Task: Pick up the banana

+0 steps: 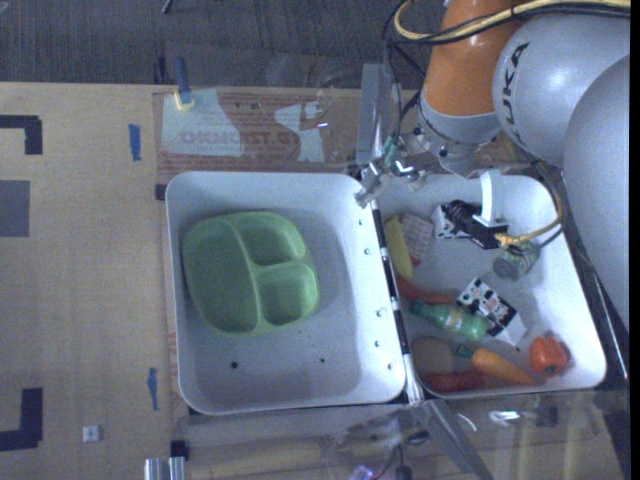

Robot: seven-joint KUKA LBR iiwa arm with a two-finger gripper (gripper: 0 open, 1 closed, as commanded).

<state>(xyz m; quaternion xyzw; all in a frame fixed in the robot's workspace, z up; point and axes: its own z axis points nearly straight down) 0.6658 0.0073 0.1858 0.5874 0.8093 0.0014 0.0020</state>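
You see the two-finger gripper at the far left corner of the right shallow white bin; whether it stands apart or closed cannot be told. The small yellow banana lies just near of it, along the bin's left wall.

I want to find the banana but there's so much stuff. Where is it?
Look in the right bin, the crowded one. The banana lies along its left wall, near the top. It is the only plain yellow, long thing there.
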